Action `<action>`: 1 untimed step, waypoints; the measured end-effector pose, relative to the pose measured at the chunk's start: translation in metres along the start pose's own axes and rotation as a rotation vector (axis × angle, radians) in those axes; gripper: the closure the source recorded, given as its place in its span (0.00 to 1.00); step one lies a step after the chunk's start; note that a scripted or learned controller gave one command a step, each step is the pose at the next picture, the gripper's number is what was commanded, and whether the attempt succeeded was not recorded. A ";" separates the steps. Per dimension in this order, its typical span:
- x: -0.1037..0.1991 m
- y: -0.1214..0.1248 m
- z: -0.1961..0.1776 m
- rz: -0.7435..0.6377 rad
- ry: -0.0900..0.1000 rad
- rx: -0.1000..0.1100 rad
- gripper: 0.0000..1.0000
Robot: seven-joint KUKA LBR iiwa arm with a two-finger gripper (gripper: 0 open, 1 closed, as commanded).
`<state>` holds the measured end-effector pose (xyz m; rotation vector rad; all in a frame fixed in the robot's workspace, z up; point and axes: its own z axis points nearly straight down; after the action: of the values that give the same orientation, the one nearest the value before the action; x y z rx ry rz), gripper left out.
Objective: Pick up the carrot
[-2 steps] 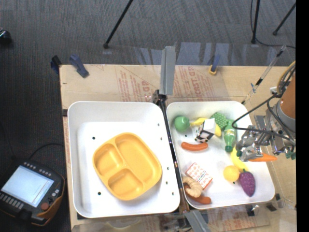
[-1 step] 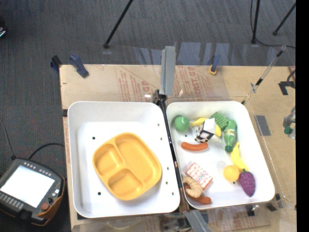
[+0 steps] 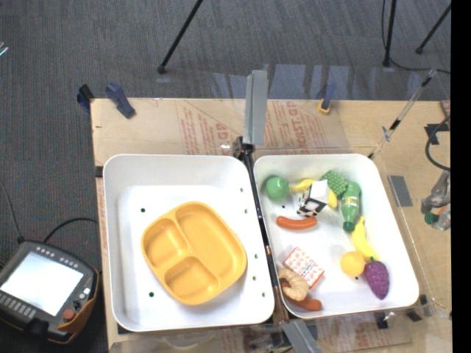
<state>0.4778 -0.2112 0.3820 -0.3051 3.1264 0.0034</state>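
Camera view frames two white bins side by side, seen at a slant from above. Nearest, at the front edge of the right bin (image 3: 335,311), the carrot (image 3: 310,304) is partly hidden: only its orange-red tip is seen, sticking out to the right from under a tan, knobbly item (image 3: 294,286) whose nature is hard to make out. Just behind that, one small red-and-white patterned box (image 3: 304,266) lies flat. Toward the right front corner, one purple bunch of grapes (image 3: 377,278) is touched by one yellow lemon (image 3: 353,263), and one banana (image 3: 361,239) runs back from it. In the left bin (image 3: 121,197), one yellow divided plate (image 3: 193,251) with three compartments is set. Farther back in the right bin, one sausage (image 3: 296,223), one green ball (image 3: 277,188), one black-and-white carton (image 3: 315,198), one green bottle (image 3: 351,205), and a yellow and a green piece half covered behind the carton are counted. At the right edge, the gripper (image 3: 437,210) is cut off and blurred beside the bin; its state cannot be told.
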 end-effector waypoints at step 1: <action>-0.022 -0.004 -0.077 -0.321 -0.005 0.004 1.00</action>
<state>0.5000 -0.2106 0.4591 -0.7989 3.0316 -0.0018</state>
